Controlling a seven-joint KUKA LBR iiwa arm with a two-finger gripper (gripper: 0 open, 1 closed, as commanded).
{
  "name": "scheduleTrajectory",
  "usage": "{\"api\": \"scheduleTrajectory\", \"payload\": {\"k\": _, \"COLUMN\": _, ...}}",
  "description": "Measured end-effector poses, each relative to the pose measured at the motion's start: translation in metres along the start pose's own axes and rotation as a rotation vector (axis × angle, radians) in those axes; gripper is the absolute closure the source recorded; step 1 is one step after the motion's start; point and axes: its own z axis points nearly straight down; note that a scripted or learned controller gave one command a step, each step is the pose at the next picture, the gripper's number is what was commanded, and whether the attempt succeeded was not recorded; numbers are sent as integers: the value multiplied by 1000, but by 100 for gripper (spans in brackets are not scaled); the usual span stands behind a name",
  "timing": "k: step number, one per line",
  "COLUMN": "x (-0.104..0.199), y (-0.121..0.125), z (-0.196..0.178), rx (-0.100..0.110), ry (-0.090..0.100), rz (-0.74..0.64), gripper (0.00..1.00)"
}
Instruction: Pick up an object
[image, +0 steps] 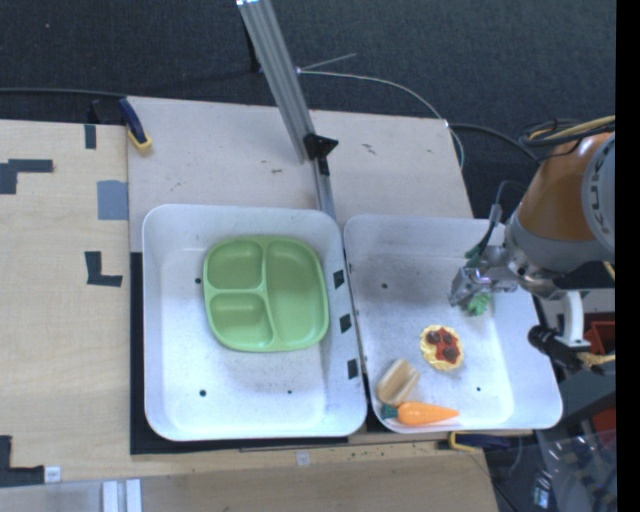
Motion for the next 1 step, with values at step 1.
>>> {"api": "scheduleTrajectory", "payload": {"k": 1, "x": 3, "y": 2, "z": -43, "rx": 1, "ry": 1, "rz": -1, "gripper": 100}}
